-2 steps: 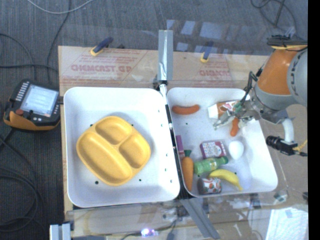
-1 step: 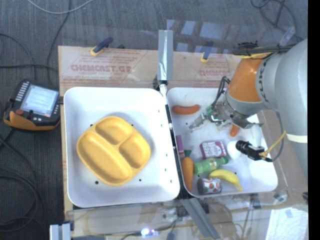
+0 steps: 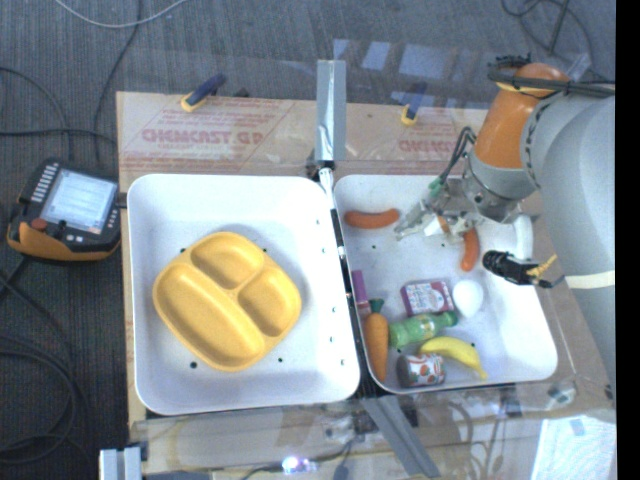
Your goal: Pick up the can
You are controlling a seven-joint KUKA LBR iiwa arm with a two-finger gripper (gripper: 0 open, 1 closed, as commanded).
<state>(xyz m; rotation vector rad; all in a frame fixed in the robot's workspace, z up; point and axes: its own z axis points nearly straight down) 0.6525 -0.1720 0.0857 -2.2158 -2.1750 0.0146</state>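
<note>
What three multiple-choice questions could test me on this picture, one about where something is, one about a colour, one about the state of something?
1. Where is the can?
A. In the left bin, on the yellow tray
B. In the right bin, near its front edge
C. On the floor by the handheld screen

2. What colour is the divided tray?
A. Yellow
B. Blue
C. Red

3. How does the can stand with respect to the gripper?
A. Held between its fingers
B. Lying in the bin, apart from it
C. Hanging in the air under it

Answers:
1 B: the can lies by the banana and the carrot at the front of the right bin.
2 A: the tray in the left bin is yellow all over.
3 B: the gripper is at the far end of the right bin, near a sausage, with other items between it and the can.
</note>
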